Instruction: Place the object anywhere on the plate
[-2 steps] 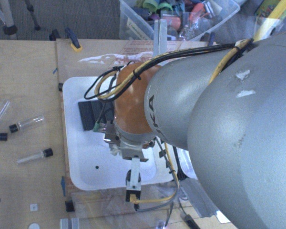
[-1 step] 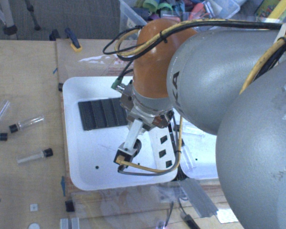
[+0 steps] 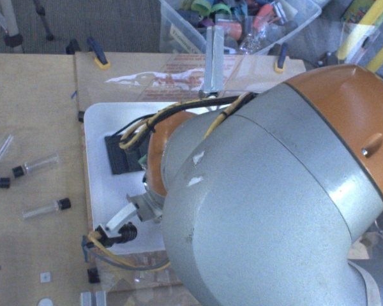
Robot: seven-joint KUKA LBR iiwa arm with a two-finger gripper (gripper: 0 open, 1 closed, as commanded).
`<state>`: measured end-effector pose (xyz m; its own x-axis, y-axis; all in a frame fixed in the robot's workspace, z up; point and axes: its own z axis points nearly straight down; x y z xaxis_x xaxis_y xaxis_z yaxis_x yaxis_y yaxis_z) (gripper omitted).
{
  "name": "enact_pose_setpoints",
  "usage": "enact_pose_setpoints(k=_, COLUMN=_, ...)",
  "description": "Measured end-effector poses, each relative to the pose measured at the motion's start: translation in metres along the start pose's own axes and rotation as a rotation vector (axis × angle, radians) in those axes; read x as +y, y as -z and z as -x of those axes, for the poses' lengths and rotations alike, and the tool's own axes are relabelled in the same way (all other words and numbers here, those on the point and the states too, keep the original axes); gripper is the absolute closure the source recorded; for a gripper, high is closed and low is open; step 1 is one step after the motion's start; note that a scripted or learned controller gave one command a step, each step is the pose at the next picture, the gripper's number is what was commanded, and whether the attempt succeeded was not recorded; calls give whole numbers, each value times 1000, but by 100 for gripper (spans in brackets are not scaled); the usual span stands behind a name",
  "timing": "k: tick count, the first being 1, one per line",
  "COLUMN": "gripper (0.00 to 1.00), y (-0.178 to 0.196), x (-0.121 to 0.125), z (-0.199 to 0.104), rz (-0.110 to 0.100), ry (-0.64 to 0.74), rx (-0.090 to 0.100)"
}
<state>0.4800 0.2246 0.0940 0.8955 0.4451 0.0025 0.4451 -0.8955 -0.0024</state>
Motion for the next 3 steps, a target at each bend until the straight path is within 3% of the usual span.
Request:
enact_pose_setpoints(k=1, gripper=100, y=126, x=104, z=49, rz=1, ry=-96, rx=-7)
enact_pose_setpoints(k=2, gripper=100, y=247, x=112, z=-34, rz=4, ry=-112, rx=-1)
enact_pose_setpoints(k=3, gripper=100, y=153, x=53, z=-11, rz=3, ry=-136, rx=-5)
